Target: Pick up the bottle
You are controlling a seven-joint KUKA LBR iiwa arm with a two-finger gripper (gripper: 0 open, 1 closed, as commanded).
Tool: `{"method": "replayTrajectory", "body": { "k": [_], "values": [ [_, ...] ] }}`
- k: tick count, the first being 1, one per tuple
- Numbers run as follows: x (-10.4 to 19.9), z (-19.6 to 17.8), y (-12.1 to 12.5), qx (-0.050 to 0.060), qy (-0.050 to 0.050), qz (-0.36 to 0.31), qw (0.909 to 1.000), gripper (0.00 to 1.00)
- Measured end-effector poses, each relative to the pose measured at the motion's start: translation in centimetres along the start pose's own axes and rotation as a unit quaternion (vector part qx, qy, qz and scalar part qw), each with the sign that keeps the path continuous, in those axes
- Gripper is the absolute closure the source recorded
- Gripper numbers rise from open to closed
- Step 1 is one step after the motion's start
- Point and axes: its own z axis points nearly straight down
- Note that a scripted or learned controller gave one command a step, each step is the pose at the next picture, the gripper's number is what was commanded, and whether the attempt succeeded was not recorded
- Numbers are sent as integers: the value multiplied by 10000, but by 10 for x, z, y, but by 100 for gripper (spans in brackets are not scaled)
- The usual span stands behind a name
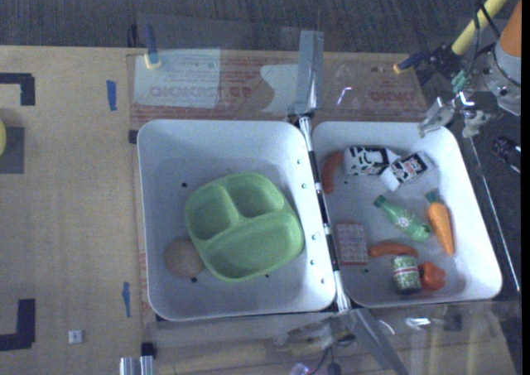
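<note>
A small green bottle (402,218) lies on its side near the middle of the right bin (479,199), its cap pointing toward the far left, just left of a toy carrot (441,226). The gripper (450,112) hangs over the bin's far right corner, well apart from the bottle; whether it is open or closed cannot be told, and nothing is seen in its hold. Also in that bin: two black-and-white cartons (367,160), a sausage (330,171) along the left wall, a waffle (351,242), a can (405,273) and a red piece (432,276) beside it. The left bin (161,166) carries a green divided plate (243,224) and a tan ball (183,257).
</note>
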Motion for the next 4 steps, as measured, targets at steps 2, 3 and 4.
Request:
{"method": "replayTrajectory", "body": {
  "k": [2,3,4],
  "values": [
    [-16,111,21,-15,9,-1697,9855,0],
    [2,122,-29,-158,-41,-282,9995,0],
    [50,125,-56,-247,-76,306,9992,0]
  ]
}}
